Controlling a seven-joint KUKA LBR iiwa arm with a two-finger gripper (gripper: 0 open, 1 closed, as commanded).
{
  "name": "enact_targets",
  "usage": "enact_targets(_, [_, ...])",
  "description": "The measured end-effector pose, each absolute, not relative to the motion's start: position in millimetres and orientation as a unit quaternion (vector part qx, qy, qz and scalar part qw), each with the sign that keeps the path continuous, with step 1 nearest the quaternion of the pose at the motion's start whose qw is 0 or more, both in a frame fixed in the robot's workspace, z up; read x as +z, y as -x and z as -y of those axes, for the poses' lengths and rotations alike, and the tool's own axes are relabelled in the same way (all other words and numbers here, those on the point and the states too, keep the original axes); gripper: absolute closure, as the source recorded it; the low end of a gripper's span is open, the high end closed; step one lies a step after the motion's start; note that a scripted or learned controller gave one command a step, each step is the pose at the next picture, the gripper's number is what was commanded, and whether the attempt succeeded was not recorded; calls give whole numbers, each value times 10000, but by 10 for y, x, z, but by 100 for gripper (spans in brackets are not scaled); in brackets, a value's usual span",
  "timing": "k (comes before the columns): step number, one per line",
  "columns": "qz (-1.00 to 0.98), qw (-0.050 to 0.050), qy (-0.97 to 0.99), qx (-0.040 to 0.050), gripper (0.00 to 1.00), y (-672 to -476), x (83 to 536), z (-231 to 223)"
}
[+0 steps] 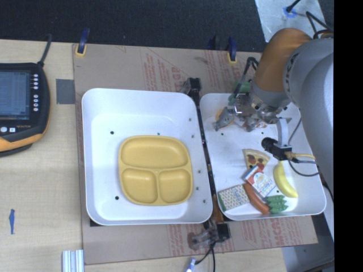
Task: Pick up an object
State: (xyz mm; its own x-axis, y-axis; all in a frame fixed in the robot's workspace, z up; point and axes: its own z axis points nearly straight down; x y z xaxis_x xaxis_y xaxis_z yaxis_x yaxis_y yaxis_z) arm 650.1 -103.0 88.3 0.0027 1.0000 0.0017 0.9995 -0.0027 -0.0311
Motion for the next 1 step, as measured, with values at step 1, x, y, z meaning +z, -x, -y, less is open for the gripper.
enact_targets(1, [7059,113,7082,107,0,-6501,883,1021])
